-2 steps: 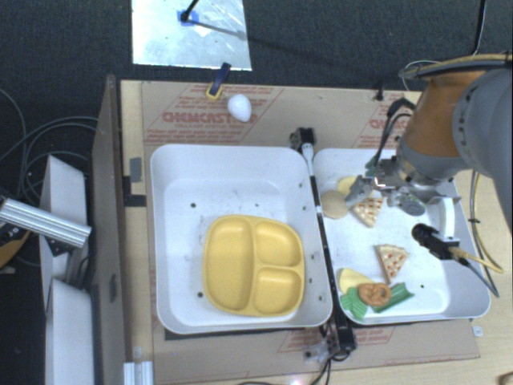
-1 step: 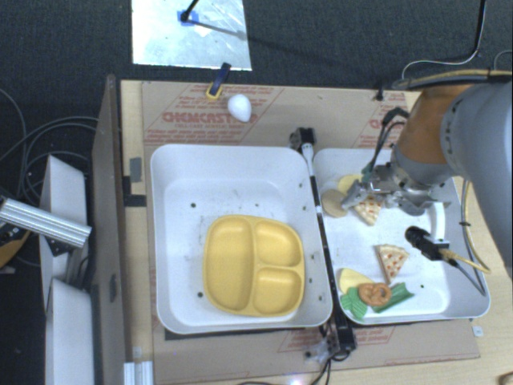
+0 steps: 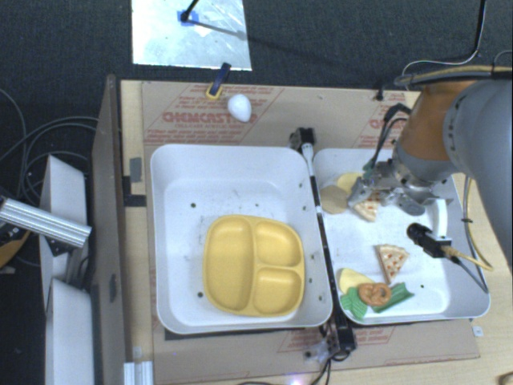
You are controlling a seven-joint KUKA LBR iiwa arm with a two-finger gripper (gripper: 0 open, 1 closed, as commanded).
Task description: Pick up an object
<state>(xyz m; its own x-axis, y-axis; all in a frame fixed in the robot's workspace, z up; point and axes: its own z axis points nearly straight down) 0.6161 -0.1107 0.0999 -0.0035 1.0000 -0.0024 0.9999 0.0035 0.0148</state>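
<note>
Arm: The grey arm [image 3: 469, 127] reached in from the right above the right bin [image 3: 433, 289], its orange band showing above the wrist.
Gripper: The gripper [image 3: 371, 196] sat low over the far half of the right bin. Whether it was released or clenched could not be told.
Object nearest gripper: A toast-coloured wedge [image 3: 367, 209] lay right at the gripper's tip. No grasp on it could be confirmed.
Adjacent items: A pale yellow piece [image 3: 346, 182] and a tan disc [image 3: 332, 200] lay just beside that wedge, toward the wall between the bins.
Near half of right bin: A second wedge [image 3: 391, 260] lay apart from the gripper. An orange ring [image 3: 373, 294] rested on a green leaf [image 3: 393, 298], with a yellow slice [image 3: 350, 279] beside them.
Left bin: The left bin [image 3: 184, 184] held a yellow divided plate [image 3: 255, 263], lying flat.
Counter: A white ball [image 3: 239, 107] rested on the counter [image 3: 321, 107] beyond the bins.
</note>
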